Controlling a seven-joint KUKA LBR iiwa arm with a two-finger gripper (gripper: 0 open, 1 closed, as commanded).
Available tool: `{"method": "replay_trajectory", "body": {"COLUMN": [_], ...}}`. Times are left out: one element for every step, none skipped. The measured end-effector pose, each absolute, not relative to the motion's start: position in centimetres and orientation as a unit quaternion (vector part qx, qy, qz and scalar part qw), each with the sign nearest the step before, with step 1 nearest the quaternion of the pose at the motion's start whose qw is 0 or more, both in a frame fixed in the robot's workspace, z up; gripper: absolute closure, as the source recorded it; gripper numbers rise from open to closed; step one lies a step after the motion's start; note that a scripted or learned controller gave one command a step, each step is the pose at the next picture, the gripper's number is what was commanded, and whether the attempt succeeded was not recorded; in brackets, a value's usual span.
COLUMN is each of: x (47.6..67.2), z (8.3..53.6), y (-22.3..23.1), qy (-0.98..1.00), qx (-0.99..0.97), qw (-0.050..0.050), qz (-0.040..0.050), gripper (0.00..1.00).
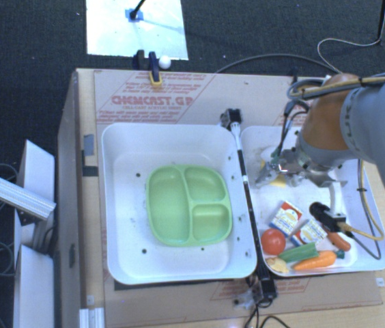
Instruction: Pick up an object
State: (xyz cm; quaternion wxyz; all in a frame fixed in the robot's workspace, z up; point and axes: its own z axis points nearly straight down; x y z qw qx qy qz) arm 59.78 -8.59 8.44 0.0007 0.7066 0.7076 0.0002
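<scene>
- The metal two-finger gripper [272,174] hangs low in the right shallow white plastic bin [373,214]; whether it is apart or together, I cannot tell.
- Judged step: approach. A round red tomato [273,241] lies beyond it, toward the camera; next calls for descending over it.

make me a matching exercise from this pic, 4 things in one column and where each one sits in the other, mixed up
Things:
1. green divided plate
2. tomato
3. carrot
4. gripper

Places:
A. along the near edge of the right bin, right of the tomato
B. upper part of the right bin, above the food items
C. middle of the left bin
D. near left corner of the right bin, by the divider between the bins

Right pairs: 1-C, 2-D, 3-A, 4-B
</scene>
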Motion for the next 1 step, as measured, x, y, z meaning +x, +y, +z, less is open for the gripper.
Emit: {"method": "replay_trajectory", "body": {"x": [59.88], "z": [9.54], "y": [-8.61], "qy": [0.708], "qx": [0.707], "qw": [0.002], "qz": [0.001], "gripper": [1.0]}}
